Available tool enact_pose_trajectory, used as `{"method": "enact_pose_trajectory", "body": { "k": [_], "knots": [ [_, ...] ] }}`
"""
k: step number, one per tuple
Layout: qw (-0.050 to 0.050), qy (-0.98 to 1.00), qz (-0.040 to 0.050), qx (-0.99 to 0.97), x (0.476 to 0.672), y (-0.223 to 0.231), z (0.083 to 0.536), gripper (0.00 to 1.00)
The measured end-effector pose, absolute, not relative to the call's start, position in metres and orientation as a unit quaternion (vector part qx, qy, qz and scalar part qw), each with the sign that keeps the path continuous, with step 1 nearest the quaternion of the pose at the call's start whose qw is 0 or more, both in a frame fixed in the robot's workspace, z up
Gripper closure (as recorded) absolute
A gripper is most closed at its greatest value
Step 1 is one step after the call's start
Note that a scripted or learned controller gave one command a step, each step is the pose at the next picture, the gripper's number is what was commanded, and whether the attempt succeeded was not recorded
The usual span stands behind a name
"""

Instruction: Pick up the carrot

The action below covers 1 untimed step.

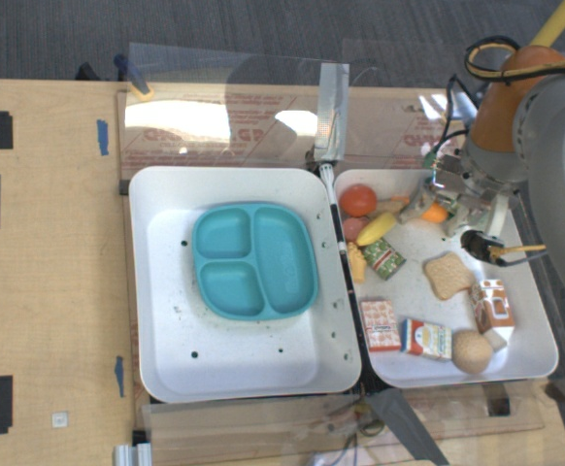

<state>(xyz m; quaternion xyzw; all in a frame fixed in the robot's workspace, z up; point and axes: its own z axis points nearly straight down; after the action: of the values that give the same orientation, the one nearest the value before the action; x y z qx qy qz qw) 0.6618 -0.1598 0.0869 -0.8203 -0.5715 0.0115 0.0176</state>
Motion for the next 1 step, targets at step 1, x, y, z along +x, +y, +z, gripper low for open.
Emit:
{"method": "enact_pose_trajectory", "body": {
  "k": [1],
  "knots": [
    [0.016, -0.47, 0.012, -0.882, 0.6621, -0.1658, 0.0866, 0.0]
  ]
}}
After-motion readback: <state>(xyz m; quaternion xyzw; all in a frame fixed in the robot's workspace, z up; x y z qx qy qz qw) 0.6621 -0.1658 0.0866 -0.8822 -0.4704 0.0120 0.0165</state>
